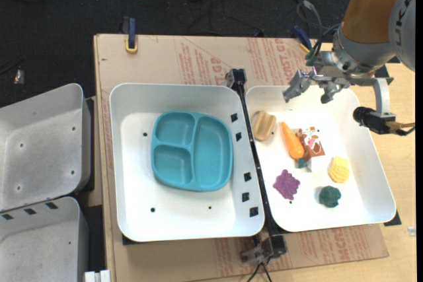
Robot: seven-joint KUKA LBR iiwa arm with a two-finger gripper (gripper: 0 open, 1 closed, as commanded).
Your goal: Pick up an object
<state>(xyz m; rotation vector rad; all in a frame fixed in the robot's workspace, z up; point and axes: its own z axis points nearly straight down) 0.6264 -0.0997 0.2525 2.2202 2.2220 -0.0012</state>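
Arm point(380, 3), grey with its orange band, is reaching in from the right and hanging over the far edge of the right-hand shallow white bin point(370, 208). Its hand point(310, 92) is sitting above the bin's back corner with both fingers spread apart and nothing between them.

Below it, the small things are lying loose on the bin floor. A pale tan bread-shaped piece point(264, 125) is resting by the bin's left wall. Just beside it, an orange toy carrot point(291, 141) is lying at a slant, touching a small red-and-white printed packet point(310, 141). Nearer the front, a purple bunch of toy grapes point(286, 184) is sitting apart from a yellow toy corn cob point(338, 170) and a dark green toy broccoli point(329, 195).

Over in the left-hand white bin point(132, 208), a teal plastic tray with three compartments point(192, 150) is lying flat in the middle. Both bins are sitting on a brown cardboard sheet point(178, 56) covering the worktop.
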